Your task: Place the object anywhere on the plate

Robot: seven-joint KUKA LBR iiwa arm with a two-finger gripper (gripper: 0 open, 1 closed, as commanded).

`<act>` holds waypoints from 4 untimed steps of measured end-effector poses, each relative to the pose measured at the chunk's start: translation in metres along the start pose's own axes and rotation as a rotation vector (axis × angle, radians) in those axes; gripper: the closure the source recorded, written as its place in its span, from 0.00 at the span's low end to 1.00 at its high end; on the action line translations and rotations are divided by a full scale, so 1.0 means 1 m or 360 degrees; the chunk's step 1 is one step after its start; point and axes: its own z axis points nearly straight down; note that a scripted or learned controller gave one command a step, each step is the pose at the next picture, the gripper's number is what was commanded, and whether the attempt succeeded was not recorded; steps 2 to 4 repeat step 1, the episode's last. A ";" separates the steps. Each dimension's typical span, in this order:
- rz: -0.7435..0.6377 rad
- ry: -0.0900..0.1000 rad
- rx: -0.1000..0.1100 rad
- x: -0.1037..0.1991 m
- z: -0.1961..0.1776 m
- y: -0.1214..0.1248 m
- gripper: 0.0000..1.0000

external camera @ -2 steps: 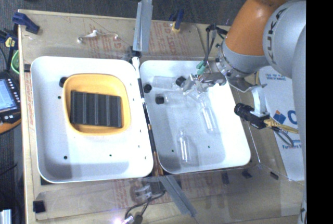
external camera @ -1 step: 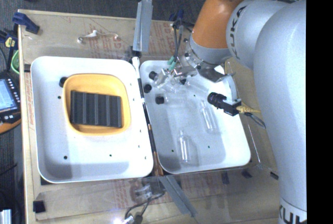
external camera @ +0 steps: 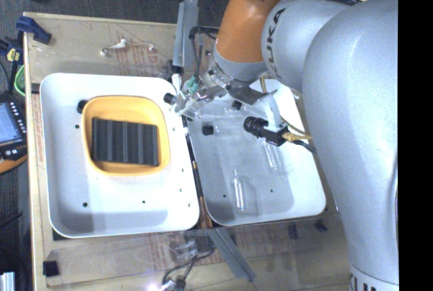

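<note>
The arm's grey bulk and orange band (external camera: 247,26) cover the upper right of the frame and hide much of the right bin (external camera: 298,205). The gripper (external camera: 193,97) sits over the seam between the bins, near their upper edges; its state cannot be told amid clutter. The yellow plate (external camera: 125,109) with a dark ribbed insert lies in the left bin (external camera: 61,202). A clear, faint object (external camera: 239,189) lies in the right bin's lower part.

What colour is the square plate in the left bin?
The square plate is yellow-orange with a dark ribbed centre, seen in the camera view.
</note>
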 end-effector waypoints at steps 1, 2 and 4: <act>0.0000 0.0000 0.0000 0.000 0.000 0.000 0.00; 0.0000 0.0000 0.0000 0.000 0.000 0.000 0.00; 0.0000 0.0000 0.0000 0.000 0.000 0.000 0.00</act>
